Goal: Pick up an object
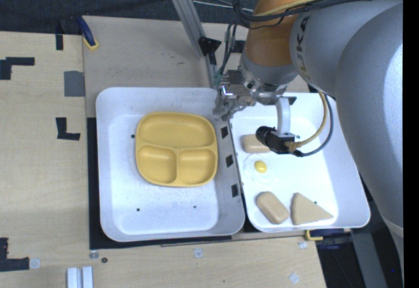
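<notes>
My gripper hangs below the orange band of the arm, over the divider between the two bins near their far edge. In the right bin lie a beige block, a small yellow piece, a tan oval loaf and a tan wedge. The beige block is just right of and nearer than the gripper, partly covered by a black fitting on the arm. Nothing shows in the gripper's grasp.
A yellow divided plate lies in the left bin. A grey pole slants down behind the bins. The big grey arm body covers the right bin's far right corner.
</notes>
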Robot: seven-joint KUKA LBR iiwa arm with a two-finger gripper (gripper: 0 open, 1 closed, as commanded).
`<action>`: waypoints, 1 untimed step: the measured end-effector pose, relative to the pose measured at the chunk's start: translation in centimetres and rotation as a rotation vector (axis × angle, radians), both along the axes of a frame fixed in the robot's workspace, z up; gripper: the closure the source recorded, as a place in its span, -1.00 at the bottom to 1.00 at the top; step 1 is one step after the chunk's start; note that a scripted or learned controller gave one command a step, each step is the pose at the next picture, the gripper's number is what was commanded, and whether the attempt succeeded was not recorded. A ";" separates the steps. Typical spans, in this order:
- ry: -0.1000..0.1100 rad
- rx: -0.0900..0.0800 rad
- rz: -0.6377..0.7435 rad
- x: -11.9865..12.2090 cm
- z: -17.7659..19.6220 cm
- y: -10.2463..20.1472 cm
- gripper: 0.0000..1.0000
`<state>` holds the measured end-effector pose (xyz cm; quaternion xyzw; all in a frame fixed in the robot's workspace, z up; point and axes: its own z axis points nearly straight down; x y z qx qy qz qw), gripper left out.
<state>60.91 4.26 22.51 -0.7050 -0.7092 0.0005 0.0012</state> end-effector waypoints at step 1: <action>-0.001 0.000 0.001 0.1 0.9 5.4 1.00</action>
